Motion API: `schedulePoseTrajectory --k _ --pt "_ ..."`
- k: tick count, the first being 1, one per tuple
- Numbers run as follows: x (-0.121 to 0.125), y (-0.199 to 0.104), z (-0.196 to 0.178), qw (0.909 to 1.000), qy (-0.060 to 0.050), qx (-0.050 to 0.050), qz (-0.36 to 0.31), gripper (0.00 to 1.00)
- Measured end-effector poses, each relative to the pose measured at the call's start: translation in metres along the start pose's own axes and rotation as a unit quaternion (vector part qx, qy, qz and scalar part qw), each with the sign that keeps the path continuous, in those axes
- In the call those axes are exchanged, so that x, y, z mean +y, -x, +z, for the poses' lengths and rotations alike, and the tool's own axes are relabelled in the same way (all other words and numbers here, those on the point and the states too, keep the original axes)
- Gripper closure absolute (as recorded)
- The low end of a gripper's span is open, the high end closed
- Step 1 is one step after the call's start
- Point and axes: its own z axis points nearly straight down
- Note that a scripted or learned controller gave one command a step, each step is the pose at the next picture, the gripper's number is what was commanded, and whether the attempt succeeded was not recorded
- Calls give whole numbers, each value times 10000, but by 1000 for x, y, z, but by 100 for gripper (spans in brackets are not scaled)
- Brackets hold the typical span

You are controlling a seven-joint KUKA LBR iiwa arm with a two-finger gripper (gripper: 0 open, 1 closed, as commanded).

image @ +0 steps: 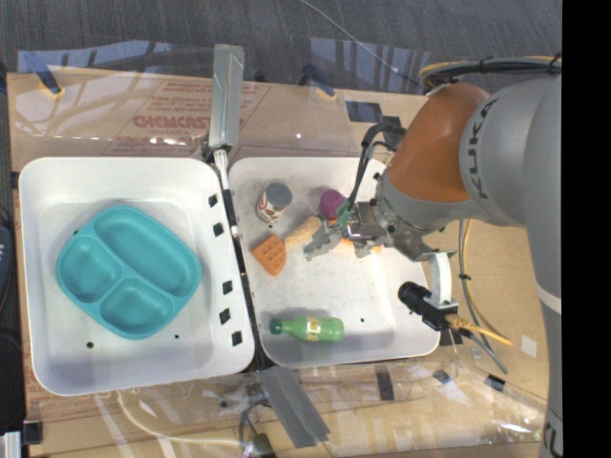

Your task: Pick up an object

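Hand (329,239), finger state not discernible, hovers just right of waffle (270,254); tan roll (298,234) between looks light, rigid; grip mid-length.

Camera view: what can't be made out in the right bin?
- gripper: too small and cluttered to tell whether it grips anything.
- purple object: partly covered by the gripper, shape unclear.
- can: label too small to read.
- right bin: right side covered by the arm.
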Motion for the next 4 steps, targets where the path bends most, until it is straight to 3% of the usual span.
schedulePoseTrajectory --k 1,2,3,4 --pt "44 -16 86 9969 2 0 -791 0" --pt "44 -15 76 9967 -6 -3 -810 100" --pt "41 -102 2 9995 20 -6 325 100" --pt "-43 -48 -85 9991 48 -9 425 100"
